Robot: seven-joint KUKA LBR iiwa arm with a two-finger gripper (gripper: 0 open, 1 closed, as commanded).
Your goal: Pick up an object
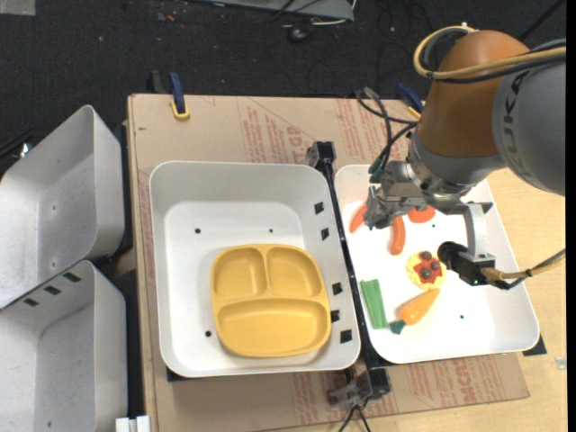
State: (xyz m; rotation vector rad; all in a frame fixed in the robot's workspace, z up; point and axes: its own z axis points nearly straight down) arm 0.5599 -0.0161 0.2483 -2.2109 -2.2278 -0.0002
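Slim orange chilli (397, 236), seemingly under pincer (389, 207).

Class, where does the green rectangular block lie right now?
The green rectangular block lies in the right-hand white bin, near its left wall, just left of the orange toy carrot.

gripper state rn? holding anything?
Gripper: cannot be told. It sits low in the right bin among the toy food; nothing is visibly held.

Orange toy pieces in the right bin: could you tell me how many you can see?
3, maybe more hidden under the gripper: one by the bin's left wall, one just below the gripper, and a carrot near the bin's front.
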